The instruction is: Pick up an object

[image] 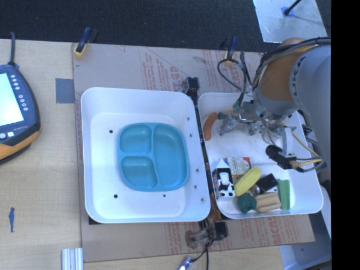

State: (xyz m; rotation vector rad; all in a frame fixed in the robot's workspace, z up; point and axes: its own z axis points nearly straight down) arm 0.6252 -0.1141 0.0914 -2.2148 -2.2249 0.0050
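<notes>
My gripper (246, 128) hangs over the back part of the right bin (311, 207), under the grey wrist with its orange band (277, 83). It is open, its grey fingers (228, 127) spread with only white bin floor between them. An orange carrot-like piece (208, 126) lies just left of the fingers, by the bin's left wall. Toward the front lie a yellow corn cob (247, 180), a black-and-white toy (224, 184), a small printed card (239, 164), a dark green lump (246, 203), a wooden block (268, 202) and a light green block (284, 193).
The left bin (95, 151) holds a blue divided plate (153, 156). A black connector with yellow cable (284, 157) hangs off the arm over the right bin. A handheld control pendant (14, 108) lies on the bench at far left.
</notes>
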